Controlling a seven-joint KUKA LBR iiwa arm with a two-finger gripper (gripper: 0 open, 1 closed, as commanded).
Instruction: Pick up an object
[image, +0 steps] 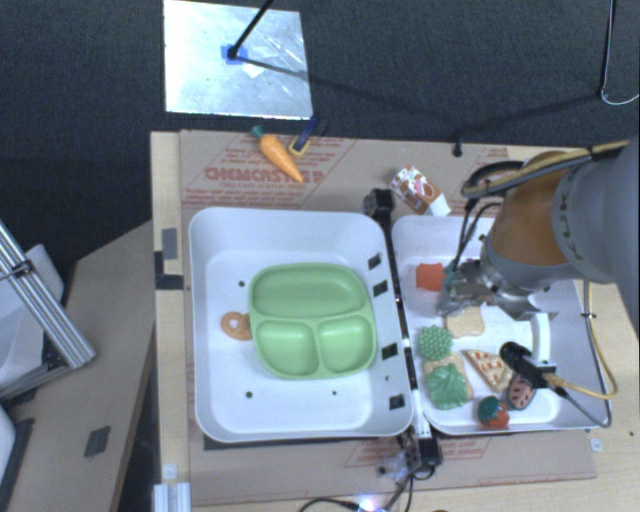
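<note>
My gripper reaches down into the right bin, with the grey arm and its orange band above it to the right. It hangs just above a pale cracker-like piece and just right of a red-orange block. Nearer the front of that bin lie a round green toy, a green leaf-shaped toy, a pizza slice, a strawberry and a brown speckled piece.
The left bin holds a green divided plate and a small pretzel. Behind the bins, on the cardboard, lie a toy carrot and a small packet. A shiny metal sheet sits further back.
</note>
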